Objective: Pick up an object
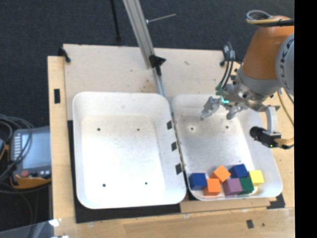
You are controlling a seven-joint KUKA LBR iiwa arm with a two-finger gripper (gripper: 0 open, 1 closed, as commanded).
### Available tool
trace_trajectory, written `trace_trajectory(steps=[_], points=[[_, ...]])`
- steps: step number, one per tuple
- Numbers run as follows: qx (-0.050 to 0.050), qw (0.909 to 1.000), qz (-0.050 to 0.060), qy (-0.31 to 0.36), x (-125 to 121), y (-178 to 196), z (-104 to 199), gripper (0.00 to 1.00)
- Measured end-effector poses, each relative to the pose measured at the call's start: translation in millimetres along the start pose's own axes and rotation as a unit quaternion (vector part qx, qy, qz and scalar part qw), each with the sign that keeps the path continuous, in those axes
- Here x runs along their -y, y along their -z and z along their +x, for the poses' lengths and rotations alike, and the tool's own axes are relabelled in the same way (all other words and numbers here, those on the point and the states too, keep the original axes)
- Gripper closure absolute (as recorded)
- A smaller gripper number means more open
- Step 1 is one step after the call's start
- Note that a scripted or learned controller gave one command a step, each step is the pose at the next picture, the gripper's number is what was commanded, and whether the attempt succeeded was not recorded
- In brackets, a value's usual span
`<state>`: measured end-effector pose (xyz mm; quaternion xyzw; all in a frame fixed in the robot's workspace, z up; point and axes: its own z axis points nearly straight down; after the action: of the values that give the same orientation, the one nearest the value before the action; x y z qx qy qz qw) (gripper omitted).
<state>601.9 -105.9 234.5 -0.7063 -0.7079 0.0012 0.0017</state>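
Several small blocks lie clustered at the near end of the right bin (198,133): a blue one (197,180), two orange ones (222,173) (213,185), a purple one (232,186), a green one (246,184), a second blue one (239,171) and a yellow one (256,177). My gripper (219,111) hangs over the far end of the same bin, well away from the blocks. Its two fingers are spread apart with nothing between them.
The left bin (124,148) sits beside the right one on a wooden bench. A slanted metal pole (141,31) rises from behind the bins. A grey box with cables (27,152) sits off the bench at the left.
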Motion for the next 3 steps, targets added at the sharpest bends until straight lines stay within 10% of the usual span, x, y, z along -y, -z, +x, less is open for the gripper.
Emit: trace_trajectory(steps=[1,3], points=[[0.0,1.0,-0.002,-0.001,-0.9,2.4,-0.2,0.0],[0.001,1.0,0.001,-0.003,2.1,-108.3,1.9,0.0]])
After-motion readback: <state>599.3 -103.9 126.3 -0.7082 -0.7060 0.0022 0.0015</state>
